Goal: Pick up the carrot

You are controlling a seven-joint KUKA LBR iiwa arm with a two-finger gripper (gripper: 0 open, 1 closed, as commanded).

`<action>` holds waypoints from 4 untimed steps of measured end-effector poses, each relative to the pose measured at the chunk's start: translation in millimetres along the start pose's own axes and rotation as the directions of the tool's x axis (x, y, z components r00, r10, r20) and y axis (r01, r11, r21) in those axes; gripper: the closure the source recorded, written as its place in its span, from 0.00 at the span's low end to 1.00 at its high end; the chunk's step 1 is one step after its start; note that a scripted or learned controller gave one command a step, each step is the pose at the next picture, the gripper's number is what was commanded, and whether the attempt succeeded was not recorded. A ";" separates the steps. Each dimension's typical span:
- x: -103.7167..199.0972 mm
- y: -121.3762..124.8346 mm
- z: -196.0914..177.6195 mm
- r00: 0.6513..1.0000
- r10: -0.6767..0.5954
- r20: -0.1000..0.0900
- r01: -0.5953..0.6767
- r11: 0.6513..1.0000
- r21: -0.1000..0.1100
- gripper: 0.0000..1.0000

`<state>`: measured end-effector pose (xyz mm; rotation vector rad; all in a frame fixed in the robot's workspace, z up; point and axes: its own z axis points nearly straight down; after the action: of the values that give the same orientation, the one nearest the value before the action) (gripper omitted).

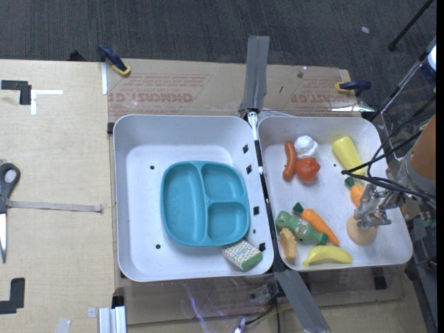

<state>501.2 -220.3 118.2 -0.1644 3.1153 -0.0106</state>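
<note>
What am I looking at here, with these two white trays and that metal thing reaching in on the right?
You are looking down from a camera fixed above a workbench. The metal thing is the gripper of a robot arm, which reaches in from the right. It hangs low over the right bin, above a tan round piece. I cannot tell whether it holds anything. Its job is to pick up the carrot, which lies free to its left. Near it are a banana, a yellow bottle and other toy food. The left bin holds a blue divided plate and a sponge.
</note>
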 end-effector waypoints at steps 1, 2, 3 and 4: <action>0.1 0.1 0.4 1.000 0.000 -0.001 0.000 1.000 0.000 0.00; 11.9 1.2 25.2 0.968 0.252 -0.019 -0.252 0.968 -0.002 0.00; -6.3 -1.1 25.9 0.876 0.482 -0.019 -0.482 0.876 0.002 0.00; -34.6 5.0 27.5 0.714 0.700 -0.030 -0.700 0.714 0.001 0.00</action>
<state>535.6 -211.9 91.5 1.0348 2.9727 0.0169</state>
